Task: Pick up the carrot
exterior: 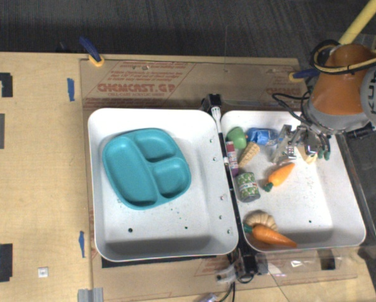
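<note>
1. Two shallow white bins sit side by side on the desk (36, 168); the left bin (112, 231) fills the middle of the frame, and the right bin (339, 212) lies toward the right.
2. Inside the left bin rests a teal divided plate (147, 167), tilted a little.
3. At the lower edge of the right bin lies a carrot (273, 236), pointing right, touching a tan ruffled piece (259, 219) just above it.
4. A second orange carrot-like toy (280, 175) with a green end lies higher up, near the bin's middle, just below the hand.
5. Along the right bin's left side I see a green ball (236, 135), a cone-shaped piece (249, 153), a small green can (247, 187) and a blue wrapper (260, 136).
6. From the upper right the arm (339, 90) reaches in, and its hand (301, 145) hangs over the bin's upper part; whether it is wide or narrow I cannot tell, and nothing shows between its tips.
</note>
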`<state>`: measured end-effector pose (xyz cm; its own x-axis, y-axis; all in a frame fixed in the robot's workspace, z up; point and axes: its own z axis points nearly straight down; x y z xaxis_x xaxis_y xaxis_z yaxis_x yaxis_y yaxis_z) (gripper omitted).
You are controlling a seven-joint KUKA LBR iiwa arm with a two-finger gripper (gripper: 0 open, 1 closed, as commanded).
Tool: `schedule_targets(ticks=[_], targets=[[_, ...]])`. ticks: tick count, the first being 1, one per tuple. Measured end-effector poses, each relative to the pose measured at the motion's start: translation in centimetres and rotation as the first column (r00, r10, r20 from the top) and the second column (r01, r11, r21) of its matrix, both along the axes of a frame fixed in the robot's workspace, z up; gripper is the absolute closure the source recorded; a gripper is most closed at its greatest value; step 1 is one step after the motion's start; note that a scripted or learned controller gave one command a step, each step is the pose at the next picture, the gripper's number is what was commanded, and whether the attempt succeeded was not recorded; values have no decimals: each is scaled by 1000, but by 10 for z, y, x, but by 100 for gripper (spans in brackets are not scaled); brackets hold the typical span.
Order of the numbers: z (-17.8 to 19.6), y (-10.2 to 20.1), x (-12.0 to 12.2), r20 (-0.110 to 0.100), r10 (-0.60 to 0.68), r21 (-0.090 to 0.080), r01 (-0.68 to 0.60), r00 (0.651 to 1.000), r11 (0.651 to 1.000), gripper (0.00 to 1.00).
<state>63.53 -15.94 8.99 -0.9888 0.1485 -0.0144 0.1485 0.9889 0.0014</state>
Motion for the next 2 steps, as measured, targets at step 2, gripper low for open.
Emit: schedule_targets(ticks=[2], targets=[[0, -6, -71, -4, 29, 0, -29, 1000, 1000, 0]])
